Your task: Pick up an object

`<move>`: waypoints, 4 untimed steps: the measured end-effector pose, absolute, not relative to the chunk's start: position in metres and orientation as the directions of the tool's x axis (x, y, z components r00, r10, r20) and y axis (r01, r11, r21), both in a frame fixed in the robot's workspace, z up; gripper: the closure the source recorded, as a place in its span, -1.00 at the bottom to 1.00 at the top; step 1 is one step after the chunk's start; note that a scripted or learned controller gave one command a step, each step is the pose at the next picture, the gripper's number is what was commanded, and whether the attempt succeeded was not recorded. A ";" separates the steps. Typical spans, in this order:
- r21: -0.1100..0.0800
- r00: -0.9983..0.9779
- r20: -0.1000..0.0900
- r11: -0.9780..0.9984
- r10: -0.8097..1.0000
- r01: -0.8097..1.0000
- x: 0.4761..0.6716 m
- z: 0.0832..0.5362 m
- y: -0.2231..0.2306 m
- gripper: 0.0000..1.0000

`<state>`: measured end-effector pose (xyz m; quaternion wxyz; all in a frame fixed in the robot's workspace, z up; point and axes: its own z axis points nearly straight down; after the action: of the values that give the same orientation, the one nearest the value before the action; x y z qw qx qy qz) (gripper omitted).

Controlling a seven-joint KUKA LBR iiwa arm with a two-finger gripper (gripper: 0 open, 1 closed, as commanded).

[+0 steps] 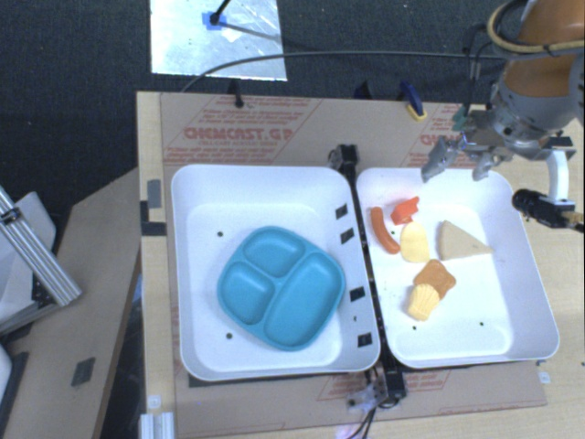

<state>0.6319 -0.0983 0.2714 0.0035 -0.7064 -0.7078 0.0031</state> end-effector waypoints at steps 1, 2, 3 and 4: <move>0.002 -0.004 -0.001 0.004 1.000 1.000 0.634 0.278 -0.098 -1.00; -0.001 -0.001 -0.001 0.001 1.000 1.000 0.636 0.224 -0.108 -1.00; 0.000 -0.002 -0.001 0.002 1.000 1.000 0.643 0.181 -0.109 -1.00; -0.001 -0.005 0.000 0.005 1.000 1.000 0.645 0.138 -0.104 -1.00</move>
<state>0.6445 -0.1038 0.1379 0.0005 -0.7054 -0.7088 0.0004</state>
